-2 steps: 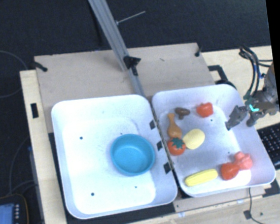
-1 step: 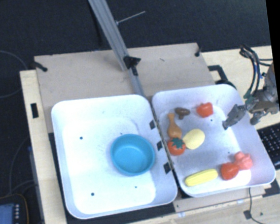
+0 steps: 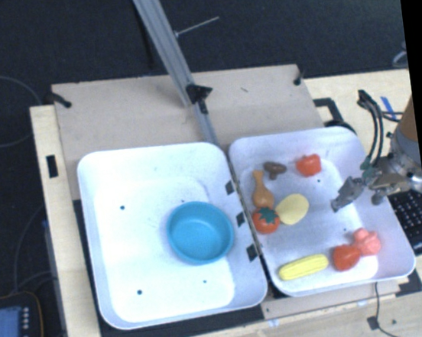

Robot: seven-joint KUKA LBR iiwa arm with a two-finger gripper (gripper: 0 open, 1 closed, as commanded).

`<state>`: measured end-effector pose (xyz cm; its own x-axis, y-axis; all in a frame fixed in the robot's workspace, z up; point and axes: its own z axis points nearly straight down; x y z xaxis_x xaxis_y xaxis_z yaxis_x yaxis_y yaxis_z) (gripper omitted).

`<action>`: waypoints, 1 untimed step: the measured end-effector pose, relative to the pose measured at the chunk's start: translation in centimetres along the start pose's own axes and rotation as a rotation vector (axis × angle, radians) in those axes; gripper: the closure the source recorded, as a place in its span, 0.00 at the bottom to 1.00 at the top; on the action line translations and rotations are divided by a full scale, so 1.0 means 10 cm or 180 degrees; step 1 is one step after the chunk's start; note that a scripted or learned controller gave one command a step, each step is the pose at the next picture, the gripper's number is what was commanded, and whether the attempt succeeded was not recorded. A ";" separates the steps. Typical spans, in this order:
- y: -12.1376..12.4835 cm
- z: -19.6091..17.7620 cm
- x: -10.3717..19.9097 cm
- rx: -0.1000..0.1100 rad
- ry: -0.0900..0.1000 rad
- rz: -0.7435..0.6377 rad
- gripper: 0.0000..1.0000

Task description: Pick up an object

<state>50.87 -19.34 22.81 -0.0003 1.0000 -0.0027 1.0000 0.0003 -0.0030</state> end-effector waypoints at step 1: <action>0.08 0.57 0.05 0.0006 0.0004 0.0011 0.00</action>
<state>51.66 -18.88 17.13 0.0031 1.0000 -0.0016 1.0000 -0.0031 -0.0050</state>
